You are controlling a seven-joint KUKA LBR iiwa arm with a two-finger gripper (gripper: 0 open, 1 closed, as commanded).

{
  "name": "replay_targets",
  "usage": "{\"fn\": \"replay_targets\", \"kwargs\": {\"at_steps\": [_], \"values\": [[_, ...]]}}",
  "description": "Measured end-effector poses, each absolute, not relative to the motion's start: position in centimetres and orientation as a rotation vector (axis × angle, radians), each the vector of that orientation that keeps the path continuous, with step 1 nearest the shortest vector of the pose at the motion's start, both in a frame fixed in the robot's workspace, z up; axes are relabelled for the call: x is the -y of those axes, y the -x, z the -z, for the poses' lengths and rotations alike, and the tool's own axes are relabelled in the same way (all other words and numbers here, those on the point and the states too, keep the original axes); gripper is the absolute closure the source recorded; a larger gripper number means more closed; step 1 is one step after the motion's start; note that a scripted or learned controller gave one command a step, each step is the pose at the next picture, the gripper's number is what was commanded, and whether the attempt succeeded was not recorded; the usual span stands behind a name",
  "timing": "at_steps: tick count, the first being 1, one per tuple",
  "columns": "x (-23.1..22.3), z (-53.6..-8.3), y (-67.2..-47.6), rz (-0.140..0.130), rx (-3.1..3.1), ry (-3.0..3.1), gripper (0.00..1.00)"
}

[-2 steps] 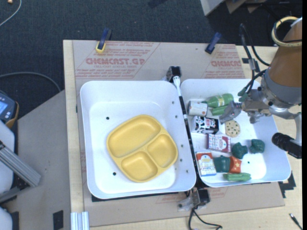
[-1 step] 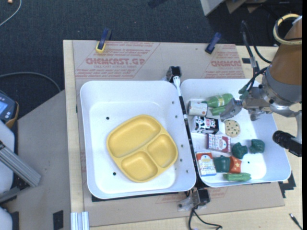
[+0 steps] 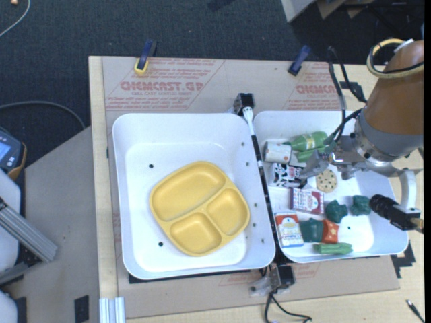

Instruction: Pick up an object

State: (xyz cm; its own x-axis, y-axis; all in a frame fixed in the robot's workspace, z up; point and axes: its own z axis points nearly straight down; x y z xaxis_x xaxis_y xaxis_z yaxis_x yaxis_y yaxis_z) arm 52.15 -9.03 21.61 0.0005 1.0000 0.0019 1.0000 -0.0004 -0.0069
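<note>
Landmark: I take the black divider between the two bins as my reference.
Left bin: left of the divider I see a yellow sectioned tray lying flat, wide and stiff, a poor fit for the jaws.
Right bin: right of the divider lies a crowd of small things, near or touching each other.
Candidates: just right of the divider, a white can and a red-and-white carton; farther right, a green bottle, a cookie and a green pepper.
Gripper: it hangs over the bottle and cookie; I cannot tell how the jaws stand.
Handling: I judge the bottle light, rigid, smooth and apt to roll; I would grip across its middle.
Risk: neighbours may get nudged.
</note>
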Motion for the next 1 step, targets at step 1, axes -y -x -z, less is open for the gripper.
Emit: {"fn": "replay_targets", "kwargs": {"at_steps": [1], "values": [[9.22,-17.27,-52.26,-0.006,2.216,2.217,0.00]]}}
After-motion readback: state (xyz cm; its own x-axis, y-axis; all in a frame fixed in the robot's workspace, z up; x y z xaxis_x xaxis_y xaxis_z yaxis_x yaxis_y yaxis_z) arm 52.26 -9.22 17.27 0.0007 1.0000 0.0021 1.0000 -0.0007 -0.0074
